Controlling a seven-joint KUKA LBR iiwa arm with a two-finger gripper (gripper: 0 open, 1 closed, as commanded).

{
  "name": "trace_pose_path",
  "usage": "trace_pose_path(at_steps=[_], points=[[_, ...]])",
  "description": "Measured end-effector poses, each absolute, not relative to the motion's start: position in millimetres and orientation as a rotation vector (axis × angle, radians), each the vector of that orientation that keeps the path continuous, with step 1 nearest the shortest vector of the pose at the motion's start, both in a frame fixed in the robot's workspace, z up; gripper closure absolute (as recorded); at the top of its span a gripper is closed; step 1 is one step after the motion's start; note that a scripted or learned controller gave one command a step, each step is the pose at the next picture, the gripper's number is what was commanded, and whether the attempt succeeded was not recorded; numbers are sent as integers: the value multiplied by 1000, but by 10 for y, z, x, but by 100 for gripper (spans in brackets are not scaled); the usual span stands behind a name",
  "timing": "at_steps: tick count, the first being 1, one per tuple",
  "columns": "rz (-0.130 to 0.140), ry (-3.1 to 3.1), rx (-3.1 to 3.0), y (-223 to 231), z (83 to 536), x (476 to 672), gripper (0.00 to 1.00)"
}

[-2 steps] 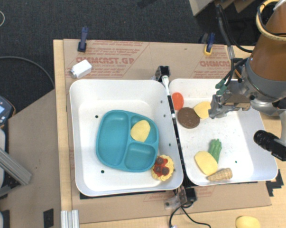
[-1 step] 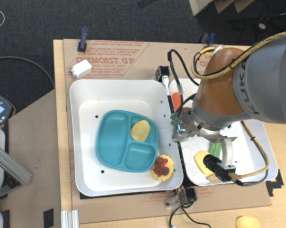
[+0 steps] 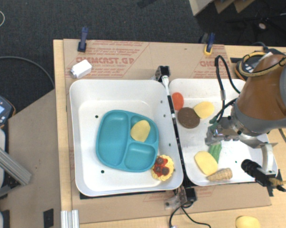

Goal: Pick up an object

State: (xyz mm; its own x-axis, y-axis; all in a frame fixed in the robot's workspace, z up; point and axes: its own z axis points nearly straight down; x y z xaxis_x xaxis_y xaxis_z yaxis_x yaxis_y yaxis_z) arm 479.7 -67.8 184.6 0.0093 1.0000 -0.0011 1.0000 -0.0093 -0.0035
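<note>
- I judge the task is at its early part: no object is lifted yet, every item lies on a bin floor or on the tray.
- My arm [image 3: 263, 96] reaches in from the right of the frame, and the claw [image 3: 217, 137] is low over the right bin [image 3: 230, 85], at centre right.
- I cannot tell from this view if the claw is wide or narrow; the wrist body covers it.
- Just under the claw I see a green piece [image 3: 215, 151], partly hidden; it may be the target, but I see no grip on it.
- What is left, in my judgement: closing on one object, lifting it, and checking that it really comes up.
- Count of bins: two white ones side by side on the worktop [image 3: 114, 56], the left bin [image 3: 81, 127] and the right one.
- In the left bin: one blue divided tray [image 3: 116, 144], one yellow piece [image 3: 141, 130] in its upper right compartment, one small tart with red fruit [image 3: 162, 167] at the lower right corner of the tray.
- In the right bin: one orange-red piece [image 3: 178, 99], one brown round piece [image 3: 188, 118], one yellow piece near the top [image 3: 203, 109], one yellow piece lower [image 3: 206, 162], one cone-like beige piece [image 3: 220, 175], and the green one.
</note>
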Motion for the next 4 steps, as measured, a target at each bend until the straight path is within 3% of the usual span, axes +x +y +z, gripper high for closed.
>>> trace_pose_path(at_steps=[1, 2, 3, 4], points=[[-5, -2230, -2211, 177, 1983, 4795, 100], [-22, -2235, -2223, 404, 3229, 5132, 100], [-17, -2237, -2216, 1308, 3708, 5886, 100], [2, -2221, -2217, 1284, 3860, 5282, 100]])
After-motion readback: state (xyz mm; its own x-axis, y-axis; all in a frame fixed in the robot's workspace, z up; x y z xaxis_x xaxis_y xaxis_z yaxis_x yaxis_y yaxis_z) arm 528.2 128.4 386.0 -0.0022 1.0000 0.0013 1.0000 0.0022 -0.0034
